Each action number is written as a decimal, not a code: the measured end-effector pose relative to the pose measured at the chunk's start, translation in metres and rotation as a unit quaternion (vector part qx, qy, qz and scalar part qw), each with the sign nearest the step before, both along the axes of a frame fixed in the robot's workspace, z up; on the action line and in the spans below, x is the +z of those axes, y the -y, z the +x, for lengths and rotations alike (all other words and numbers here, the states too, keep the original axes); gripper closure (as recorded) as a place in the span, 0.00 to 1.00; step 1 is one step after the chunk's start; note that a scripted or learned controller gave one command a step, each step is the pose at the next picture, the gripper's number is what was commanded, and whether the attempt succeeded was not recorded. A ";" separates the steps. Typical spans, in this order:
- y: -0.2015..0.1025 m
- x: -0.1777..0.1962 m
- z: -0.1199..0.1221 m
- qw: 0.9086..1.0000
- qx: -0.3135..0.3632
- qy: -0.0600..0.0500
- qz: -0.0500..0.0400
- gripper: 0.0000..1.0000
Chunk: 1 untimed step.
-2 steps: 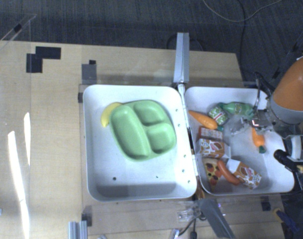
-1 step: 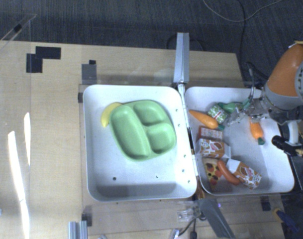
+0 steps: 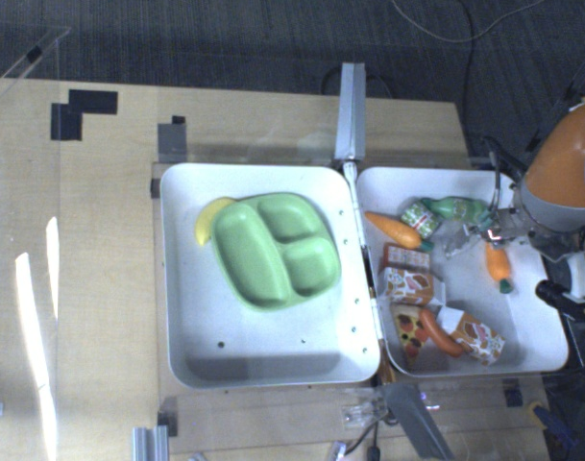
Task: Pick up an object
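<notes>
L bin [image 3: 177,286]: a green divided tray [image 3: 276,248] sits toward the back-centre, tilted a bit, w/ a yellow thing [image 3: 208,221], prob. a banana, poking out from under its back-left corner. The tray covers most of it, so that one looks hard to get at; front half of the bin floor is bare.

R bin [image 3: 537,344], along its L wall front to back: a printed packet [image 3: 408,284] mid-wall, a darker packet [image 3: 407,334] near the front-left corner, and an orange carrot [image 3: 394,228] lying slantwise toward the back-left corner. A sausage-like piece [image 3: 438,332] lies across the front packets, w/ another wrapped item [image 3: 476,339] beside it at front-centre. Things overlap here, just heaped as they fell, not arranged.

Back-centre: a green bottle [image 3: 434,212] lying on its side, near the back wall. Just R of it the gripper [image 3: 492,227] reaches in from the R edge, low over the back-right part of the bin, arm [image 3: 566,166] above it. Can't tell the claw's state, too small and dark.

A second small carrot [image 3: 500,263] sits just in front of the claw, upright-ish, apart from the clutter. Likely target is this carrot or the bottle; nothing visibly held yet. Isolated carrot looks the easier grab.
</notes>
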<state>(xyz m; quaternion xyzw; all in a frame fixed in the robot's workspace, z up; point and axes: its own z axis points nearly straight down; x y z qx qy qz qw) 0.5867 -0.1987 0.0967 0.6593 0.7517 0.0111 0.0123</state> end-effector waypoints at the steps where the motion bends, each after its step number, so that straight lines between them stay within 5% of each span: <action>1: 0.001 0.010 0.002 1.000 0.001 0.003 -0.002 1.00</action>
